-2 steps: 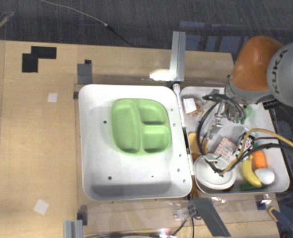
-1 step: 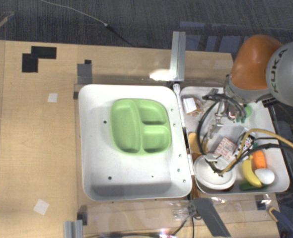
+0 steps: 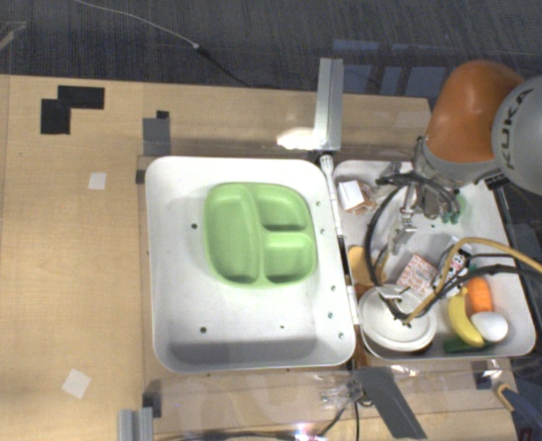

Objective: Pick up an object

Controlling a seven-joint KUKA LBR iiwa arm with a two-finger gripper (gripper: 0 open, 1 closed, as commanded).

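Grey arm with orange band [image 3: 468, 108] reaches in from right, over right white bin [image 3: 519, 338]. Two-finger gripper [image 3: 405, 232] hangs low above upper middle of that bin, black cables looping beside it. Fingers too small and cluttered to judge, so cannot tell whether open or closed; nothing visibly between them.

Right bin contents: yellow banana [image 3: 462, 322], orange fruit [image 3: 479, 294], white egg-shaped object [image 3: 491, 327], round white bowl [image 3: 395, 324], small patterned packet [image 3: 415, 272], possibly white carton [image 3: 350, 194] at upper left corner.

Left white bin [image 3: 175, 338] holds green divided plastic tray [image 3: 257, 232], lying flat near centre. Wooden bench [image 3: 50, 265] carries both bins.
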